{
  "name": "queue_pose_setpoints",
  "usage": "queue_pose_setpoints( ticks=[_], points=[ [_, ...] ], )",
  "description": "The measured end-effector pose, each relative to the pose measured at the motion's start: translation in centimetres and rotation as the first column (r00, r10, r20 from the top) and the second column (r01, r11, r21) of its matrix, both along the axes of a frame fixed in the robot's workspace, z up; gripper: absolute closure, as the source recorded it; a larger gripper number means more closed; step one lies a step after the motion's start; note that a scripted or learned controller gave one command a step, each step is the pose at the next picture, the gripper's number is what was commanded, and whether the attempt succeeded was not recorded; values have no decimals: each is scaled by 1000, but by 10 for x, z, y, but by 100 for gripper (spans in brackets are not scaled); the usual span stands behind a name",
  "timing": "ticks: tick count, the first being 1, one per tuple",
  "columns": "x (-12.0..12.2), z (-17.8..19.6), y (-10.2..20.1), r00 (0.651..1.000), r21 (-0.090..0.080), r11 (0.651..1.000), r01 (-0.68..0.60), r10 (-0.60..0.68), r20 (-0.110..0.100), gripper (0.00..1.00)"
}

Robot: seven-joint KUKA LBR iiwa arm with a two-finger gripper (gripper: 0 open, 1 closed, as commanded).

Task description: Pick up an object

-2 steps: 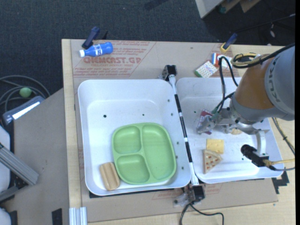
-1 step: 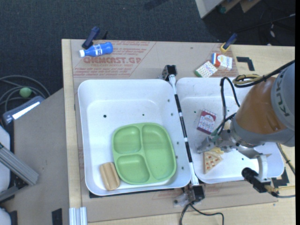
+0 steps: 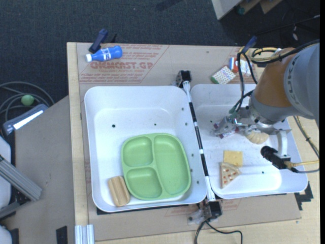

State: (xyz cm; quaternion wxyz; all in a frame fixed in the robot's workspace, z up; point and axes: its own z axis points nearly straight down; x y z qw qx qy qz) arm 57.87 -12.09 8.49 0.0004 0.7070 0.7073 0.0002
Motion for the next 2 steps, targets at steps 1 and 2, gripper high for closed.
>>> queue_pose_setpoints(
  ticks=[1,2],
  points=[
    [0,10,0,1000,-1,1000,-1,1,2,100],
    [0,10,0,1000,-1,1000,-1,1,1,0]
  ],
)
